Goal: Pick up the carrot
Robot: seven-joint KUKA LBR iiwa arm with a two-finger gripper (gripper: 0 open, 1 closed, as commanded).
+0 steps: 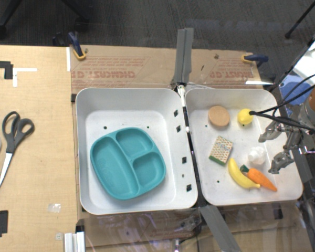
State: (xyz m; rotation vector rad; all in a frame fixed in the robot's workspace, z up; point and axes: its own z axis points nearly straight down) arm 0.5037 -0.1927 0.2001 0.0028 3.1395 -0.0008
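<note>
Task not done; carrot lay flat on the floor of the right bin, near its front right corner, green top pointing left and touching or nearly touching the banana; nothing had lifted it. Hand sat over the right bin's right side, up and to the right of the carrot, apart from it; its two fingers stood apart with nothing between them. What was left, by my read: bring the hand over the carrot, line it up across the carrot's slant, descend, close, lift. Risk: banana lay just beside the carrot's green end, so a sloppy approach could nudge or catch it.

Containers: right bin held a round tan disc and a lemon at the back; a small box mid-floor; a pale whitish thing just above the carrot, too blurred to name; banana and carrot at the front. Left bin held one teal plate with three compartments, all bare. Scissors lay on the surface, well left of both bins.
</note>
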